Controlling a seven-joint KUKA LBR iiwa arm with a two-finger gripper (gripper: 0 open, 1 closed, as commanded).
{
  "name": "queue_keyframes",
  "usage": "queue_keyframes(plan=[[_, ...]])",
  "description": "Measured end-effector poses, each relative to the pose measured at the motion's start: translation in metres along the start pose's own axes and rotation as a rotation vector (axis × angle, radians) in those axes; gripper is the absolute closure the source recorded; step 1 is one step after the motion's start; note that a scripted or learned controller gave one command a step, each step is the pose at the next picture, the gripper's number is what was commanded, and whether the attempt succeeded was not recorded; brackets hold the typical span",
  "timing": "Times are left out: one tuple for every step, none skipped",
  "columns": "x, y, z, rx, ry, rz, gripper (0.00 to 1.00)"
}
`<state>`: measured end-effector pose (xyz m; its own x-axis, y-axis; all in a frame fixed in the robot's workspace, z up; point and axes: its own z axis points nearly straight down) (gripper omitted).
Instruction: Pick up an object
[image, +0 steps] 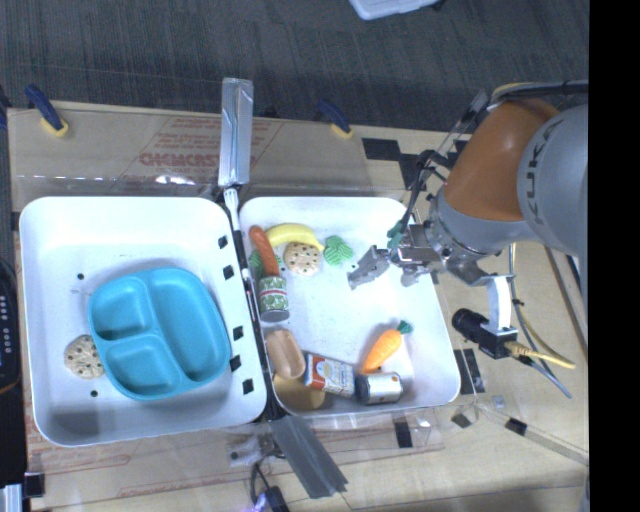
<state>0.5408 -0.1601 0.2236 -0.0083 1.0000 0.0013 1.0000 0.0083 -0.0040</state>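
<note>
Toys crowd the right bin (425, 215), and the gripper (366, 268) hangs over its upper right part, near the right wall, with its fingers parted and nothing between them. Straight under and to the left of it the white floor of that bin lies bare, a fair patch of open room running toward the middle. Just up and left of the gripper sits a small green ridged toy (338, 250), then a round speckled cookie (301, 259) touching a yellow banana (290, 236) beyond it. Farther left, tight against the dividing wall, a red-orange sausage (262, 250) lies above a small upright can (273, 299), so little room is left there. Below the gripper, well apart from it, a toy carrot (383, 347) with a green top leans toward the right wall, and a tipped can (380, 387), a carton (328, 374) and a tan bread-like piece (285, 355) are packed along the near wall and lower left corner. Far off to the gripper's left, the left bin (40, 235) holds a blue divided plate (160, 330) with a second cookie (83, 356) just beside its left rim.
</note>
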Motion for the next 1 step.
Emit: queue_keyframes(plan=[[-0.027, -0.0229, 0.0947, 0.007, 0.001, -0.019, 0.0]])
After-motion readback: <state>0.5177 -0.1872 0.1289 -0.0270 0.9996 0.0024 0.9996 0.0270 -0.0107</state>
